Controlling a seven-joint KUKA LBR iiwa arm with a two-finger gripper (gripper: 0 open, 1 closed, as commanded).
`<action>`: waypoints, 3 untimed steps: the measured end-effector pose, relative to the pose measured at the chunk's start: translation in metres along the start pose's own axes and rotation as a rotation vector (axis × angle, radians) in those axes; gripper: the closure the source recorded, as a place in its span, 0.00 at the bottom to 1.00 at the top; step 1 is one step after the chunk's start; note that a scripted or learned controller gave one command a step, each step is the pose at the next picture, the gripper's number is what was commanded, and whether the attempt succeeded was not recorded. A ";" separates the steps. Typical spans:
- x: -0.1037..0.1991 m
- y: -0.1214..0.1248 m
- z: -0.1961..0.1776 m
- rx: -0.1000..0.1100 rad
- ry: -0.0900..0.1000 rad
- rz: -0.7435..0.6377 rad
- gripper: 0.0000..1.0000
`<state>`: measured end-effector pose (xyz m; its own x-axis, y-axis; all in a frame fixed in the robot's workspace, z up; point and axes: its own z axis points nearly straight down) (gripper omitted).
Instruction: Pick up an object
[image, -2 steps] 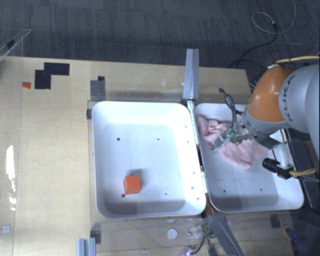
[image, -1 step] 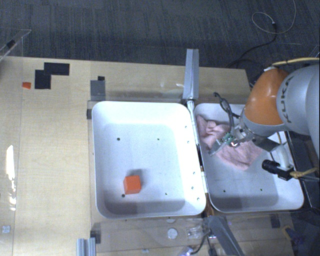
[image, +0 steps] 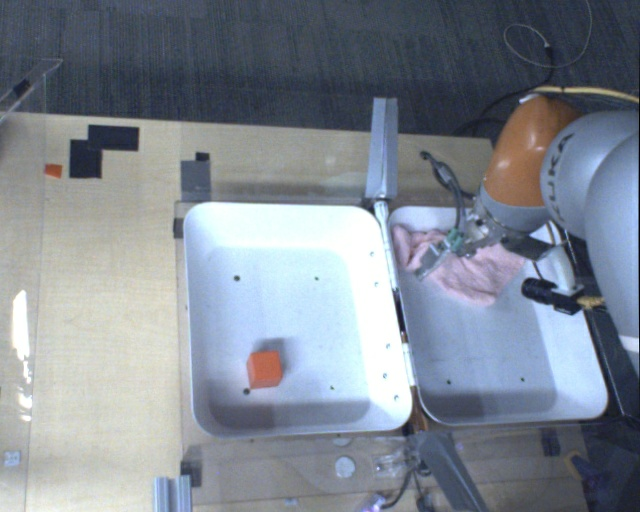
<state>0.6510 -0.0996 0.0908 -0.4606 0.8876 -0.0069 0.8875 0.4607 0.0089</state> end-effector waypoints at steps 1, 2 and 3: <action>0.014 -0.007 0.000 -0.003 -0.004 -0.024 0.00; 0.012 -0.004 -0.015 -0.013 -0.012 -0.026 1.00; 0.012 -0.004 -0.015 -0.013 -0.012 -0.027 0.00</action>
<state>0.6422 -0.0906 0.1059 -0.4839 0.8749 -0.0194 0.8747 0.4842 0.0215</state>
